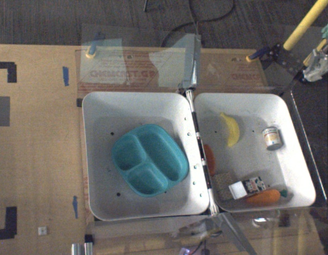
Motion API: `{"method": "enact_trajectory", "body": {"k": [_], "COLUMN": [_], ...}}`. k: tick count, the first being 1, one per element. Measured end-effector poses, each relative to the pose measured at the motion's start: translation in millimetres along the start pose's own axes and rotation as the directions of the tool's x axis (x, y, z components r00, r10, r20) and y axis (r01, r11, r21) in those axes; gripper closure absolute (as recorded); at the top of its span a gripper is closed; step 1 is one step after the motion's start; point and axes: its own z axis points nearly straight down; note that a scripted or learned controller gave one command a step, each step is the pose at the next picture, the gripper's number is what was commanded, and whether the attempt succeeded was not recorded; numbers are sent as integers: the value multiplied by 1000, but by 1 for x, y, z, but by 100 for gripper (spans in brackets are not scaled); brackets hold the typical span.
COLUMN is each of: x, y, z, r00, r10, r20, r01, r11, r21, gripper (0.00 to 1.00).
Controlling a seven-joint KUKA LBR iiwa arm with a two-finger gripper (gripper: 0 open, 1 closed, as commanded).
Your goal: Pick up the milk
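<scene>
- The desk [36, 158] is tan, with black corner marks along its left edge and short strips of blue tape [65, 76] near the left bin.
- A clear plastic sheet [132, 62] stands behind the left bin, on its far side.
- The left bin [95, 102] is white and shallow. In it lies a teal divided plate [149, 159], about in the middle and turned at a slant, with three compartments facing up.
- The right bin [281, 102] sits touching the left one along a shared edge.
- A red-orange item [209, 159] lies against the right bin's left wall; what it is cannot be told.
- A yellow banana [231, 129] lies in the far-left part of that bin, well apart from the milk.
- A grey pad [223, 182] lies by the near-left corner, just beside the milk.
- The milk [248, 187], a small white carton with a printed side, lies on its side near the right bin's near wall, between the grey pad and a carrot [265, 197], which touches or nearly touches it.
- A small can [271, 137] stands upright towards the bin's right side.
- A yellow rod [307, 19] slants across the top right corner, over the floor.
- Whether the pincer is spread or pressed together cannot be told.
</scene>
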Motion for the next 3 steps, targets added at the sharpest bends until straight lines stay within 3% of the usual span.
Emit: {"method": "enact_trajectory", "body": {"k": [1,3], "x": [-5,4], "y": [54,57], "z": [-46,-68], "r00": [944,948], "r10": [331,318], "r20": [0,3], "r01": [-331,-318], "r11": [944,948], "r21": [1,-5], "gripper": [100,100]}}
